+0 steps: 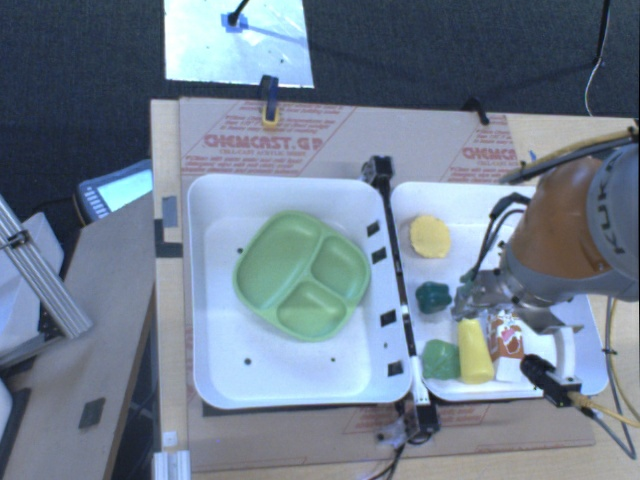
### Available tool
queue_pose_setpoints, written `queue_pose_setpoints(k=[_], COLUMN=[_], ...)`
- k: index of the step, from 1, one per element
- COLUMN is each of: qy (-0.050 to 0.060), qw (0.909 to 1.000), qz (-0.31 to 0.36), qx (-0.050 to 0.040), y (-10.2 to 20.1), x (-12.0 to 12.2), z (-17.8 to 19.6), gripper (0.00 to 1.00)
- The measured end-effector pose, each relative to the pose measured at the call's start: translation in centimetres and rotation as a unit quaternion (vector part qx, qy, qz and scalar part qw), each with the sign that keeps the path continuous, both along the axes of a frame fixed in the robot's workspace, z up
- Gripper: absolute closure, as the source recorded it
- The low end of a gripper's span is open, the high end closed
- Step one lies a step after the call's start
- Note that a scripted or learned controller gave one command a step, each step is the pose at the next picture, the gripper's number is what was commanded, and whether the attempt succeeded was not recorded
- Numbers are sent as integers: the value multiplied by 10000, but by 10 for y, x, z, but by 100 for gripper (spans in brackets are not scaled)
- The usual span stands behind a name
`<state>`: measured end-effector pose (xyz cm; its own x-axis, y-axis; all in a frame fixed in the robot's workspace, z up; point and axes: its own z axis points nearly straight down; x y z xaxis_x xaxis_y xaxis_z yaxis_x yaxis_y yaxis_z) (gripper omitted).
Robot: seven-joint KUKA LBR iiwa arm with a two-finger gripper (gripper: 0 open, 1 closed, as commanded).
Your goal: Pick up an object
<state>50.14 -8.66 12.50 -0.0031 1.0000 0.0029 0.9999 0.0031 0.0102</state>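
While the grey arm with the orange band reaches in over the right-hand shallow white bin, its gripper hangs just above a cluster of small items; whether it is released or clenched cannot be determined.

Nearest candidate: the yellow upright plastic block, touching a light green soft-looking lump. It appears light, stiff and smooth, so probably slippery; take hold across its narrow sides, near the middle.

A dark teal small lump lies just beside the gripper. A round pale yellow piece sits well apart, unobstructed.

The left-hand white bin holds a green compartment plate.
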Motion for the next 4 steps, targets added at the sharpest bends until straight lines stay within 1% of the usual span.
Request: queue_pose_setpoints(k=[1, 2, 3, 4], qy=[24, 20, 21, 37], qw=[10000, 10000, 10000, 10000], qz=[0, 8, 7, 40], qx=[-21, -19, -20, -6], y=[-7, -2, -2, 58], x=[1, -1, 1, 7], z=[45, 90, 123, 125], gripper=[100, 100, 100, 100])
